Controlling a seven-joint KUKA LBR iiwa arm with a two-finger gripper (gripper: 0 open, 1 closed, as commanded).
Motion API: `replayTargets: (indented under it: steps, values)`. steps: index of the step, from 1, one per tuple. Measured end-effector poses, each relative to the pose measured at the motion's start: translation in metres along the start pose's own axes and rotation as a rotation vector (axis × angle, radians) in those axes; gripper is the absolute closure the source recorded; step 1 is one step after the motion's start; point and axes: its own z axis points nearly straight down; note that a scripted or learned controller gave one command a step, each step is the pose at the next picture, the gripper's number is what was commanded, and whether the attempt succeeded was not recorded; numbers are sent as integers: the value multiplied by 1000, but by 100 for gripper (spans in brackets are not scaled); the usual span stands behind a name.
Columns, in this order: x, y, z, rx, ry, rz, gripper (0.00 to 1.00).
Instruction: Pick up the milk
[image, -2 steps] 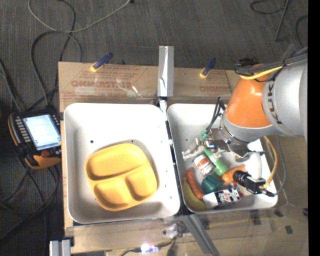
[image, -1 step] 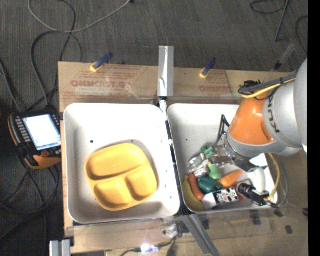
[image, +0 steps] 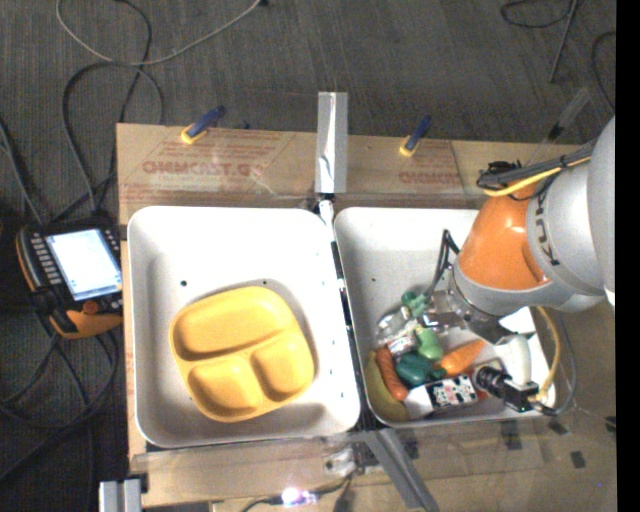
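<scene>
The arm reaches in from 3 o'clock over the right bin (image: 400, 240), its hand (image: 418, 318) down among a heap of toy food at the bin's 6 o'clock side — whether the hand is open or closed, I cannot tell. The milk (image: 455, 392), a small dark carton with a white printed face, lies at 5 o'clock of the hand, beside an orange carrot (image: 462, 355) and a green piece (image: 412, 371). A yellow divided plate (image: 243, 350) sits in the left bin (image: 160, 240).
</scene>
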Motion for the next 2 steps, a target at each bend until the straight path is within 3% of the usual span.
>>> replayTargets:
  steps: [1, 2]
  values:
    - [-47, 3, 10, -19, -7, -59, 0]
    - [-3, 2, -39, 0, -1, 27, 0]
